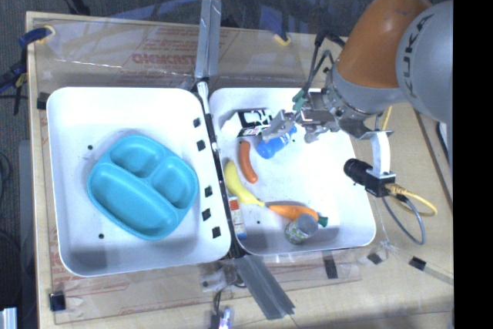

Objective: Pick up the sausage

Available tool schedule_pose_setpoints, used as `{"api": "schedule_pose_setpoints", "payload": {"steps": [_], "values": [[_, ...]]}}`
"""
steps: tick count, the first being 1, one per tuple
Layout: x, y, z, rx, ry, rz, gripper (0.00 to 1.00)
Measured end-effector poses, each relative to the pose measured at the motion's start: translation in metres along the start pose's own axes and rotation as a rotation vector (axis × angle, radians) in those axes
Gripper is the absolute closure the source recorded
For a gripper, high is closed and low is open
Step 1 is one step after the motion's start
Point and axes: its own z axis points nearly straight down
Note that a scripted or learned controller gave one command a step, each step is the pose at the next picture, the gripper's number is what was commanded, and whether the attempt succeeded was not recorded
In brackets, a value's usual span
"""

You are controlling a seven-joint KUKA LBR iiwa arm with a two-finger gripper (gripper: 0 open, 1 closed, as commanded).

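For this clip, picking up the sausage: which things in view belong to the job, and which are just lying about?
Job:
sausage, right bin
gripper, above the bin's far end

Lying about:
banana
carrot
blue object under the gripper
grey round object
blue divided plate, left bin

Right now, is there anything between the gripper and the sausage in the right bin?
Yes. A blue object sits right under the gripper, just up and right of the sausage, so it partly blocks that side. The banana lies close on the sausage's lower left. The sausage's top is uncovered.
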Motion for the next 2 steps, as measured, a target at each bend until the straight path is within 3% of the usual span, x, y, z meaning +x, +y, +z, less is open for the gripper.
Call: {"api": "schedule_pose_setpoints", "payload": {"steps": [1,2], "values": [[-0.015,-0.019,0.145,0.001,0.001,0.202,0.0],[0.024,0.039,0.154,-0.017,-0.016,-0.037,0.0]]}}
